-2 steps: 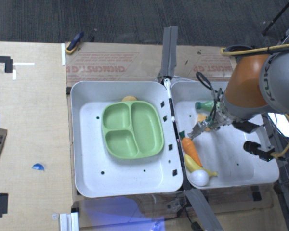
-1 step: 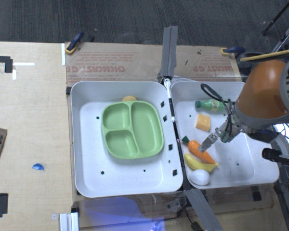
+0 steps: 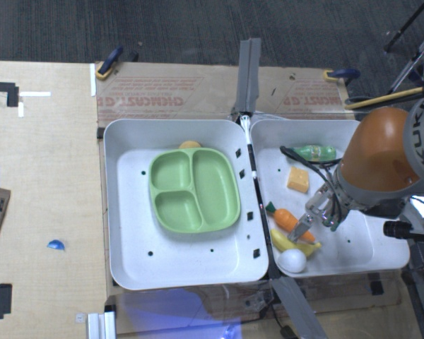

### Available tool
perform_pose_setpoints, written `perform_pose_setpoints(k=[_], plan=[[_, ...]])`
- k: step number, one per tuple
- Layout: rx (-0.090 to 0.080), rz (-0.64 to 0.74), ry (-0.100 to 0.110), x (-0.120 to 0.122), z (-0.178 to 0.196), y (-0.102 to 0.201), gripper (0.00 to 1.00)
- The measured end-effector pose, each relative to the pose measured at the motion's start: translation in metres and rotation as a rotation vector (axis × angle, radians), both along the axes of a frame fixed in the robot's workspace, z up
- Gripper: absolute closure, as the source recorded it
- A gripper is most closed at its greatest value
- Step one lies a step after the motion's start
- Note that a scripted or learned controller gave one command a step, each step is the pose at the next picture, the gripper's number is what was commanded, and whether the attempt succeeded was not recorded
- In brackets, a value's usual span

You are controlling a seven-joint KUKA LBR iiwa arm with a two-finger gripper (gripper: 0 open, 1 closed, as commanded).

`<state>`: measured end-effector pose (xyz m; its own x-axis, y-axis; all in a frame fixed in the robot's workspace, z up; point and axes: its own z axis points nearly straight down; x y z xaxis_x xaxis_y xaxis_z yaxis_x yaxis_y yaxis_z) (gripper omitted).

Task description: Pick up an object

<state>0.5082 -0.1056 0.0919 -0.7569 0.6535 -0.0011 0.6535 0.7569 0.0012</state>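
White egg (image 3: 292, 260) nearest, right bin (image 3: 353, 256); banana (image 3: 281, 241), carrot (image 3: 288, 222) just behind; gripper (image 3: 302, 229) low over carrot, finger state cannot tell; cheese wedge (image 3: 298, 180) farther, green bottle (image 3: 315, 152) farthest; green divided plate (image 3: 195, 189) in left bin (image 3: 127, 210)

A green divided plate (image 3: 195, 189) is seen lying in the left white bin (image 3: 120, 210), with what may be a small orange thing (image 3: 190, 145) partly hidden behind its far rim. A blue clamp (image 3: 110, 61) is fixed to the brown cardboard sheet (image 3: 162, 90) behind the bins.
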Motion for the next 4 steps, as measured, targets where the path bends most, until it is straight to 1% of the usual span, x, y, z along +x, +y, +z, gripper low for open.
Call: perform_pose_setpoints(k=[1,2,3,4], plan=[[-0.001,-0.151,0.001,0.037,0.1,0.041,0.0],[-0.001,-0.07,-0.001,0.111,0.056,-0.003,0.0],[0.0,-0.209,-0.003,0.093,0.002,0.007,0.0],[0.0,-0.213,-0.014,0.096,0.015,0.006,1.0]])
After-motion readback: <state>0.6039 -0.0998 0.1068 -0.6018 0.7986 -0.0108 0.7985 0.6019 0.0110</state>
